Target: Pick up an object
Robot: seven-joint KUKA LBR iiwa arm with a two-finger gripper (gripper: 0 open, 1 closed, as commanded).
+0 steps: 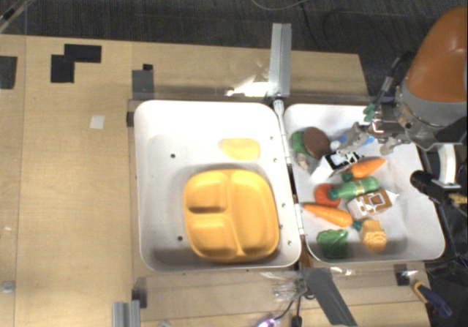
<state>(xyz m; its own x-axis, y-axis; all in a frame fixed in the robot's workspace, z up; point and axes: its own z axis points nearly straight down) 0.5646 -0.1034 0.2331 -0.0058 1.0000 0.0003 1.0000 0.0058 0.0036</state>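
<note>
Pale wooden bench carries two white bins, and in the right bin we see a toy carrot, likely light, stiff and slick, best pinched mid-length, its long axis running left-right, tip left, while we cannot tell the jaws' state on the gripper.

The right bin holds a heap of small toy foods. A brown rounded piece lies at the top left, touching a green one. Two orange carrots lie tilted — one near the middle, one lower left. Between them is a red piece beside a green bottle-like thing. At the bottom — green broccoli and a yellow-orange lump.
</note>
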